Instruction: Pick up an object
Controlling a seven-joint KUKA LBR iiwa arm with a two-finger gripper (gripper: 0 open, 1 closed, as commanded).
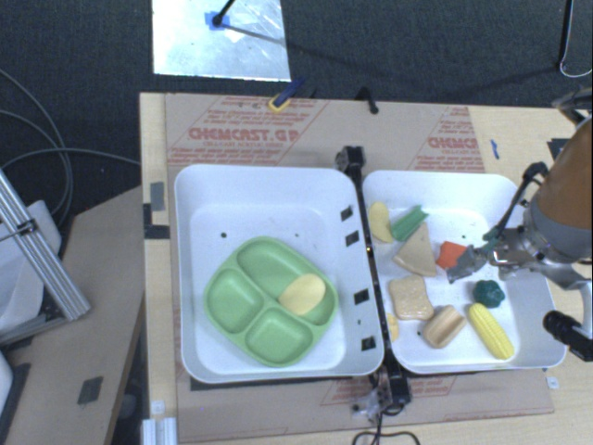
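Camera view, looking down on both bins. The gripper point(473, 260) hangs over the right bin point(463, 202), its dark tip beside the orange-red piece point(451, 251), which lies just to the tip's left and touches the tan wedge point(419, 251). The dark green piece point(488, 293) sits just below the tip. Whether the gripper is spread or pressed together cannot be told; nothing is visibly held. The yellow corn point(491, 331) lies aslant, nearer the bin's front edge.
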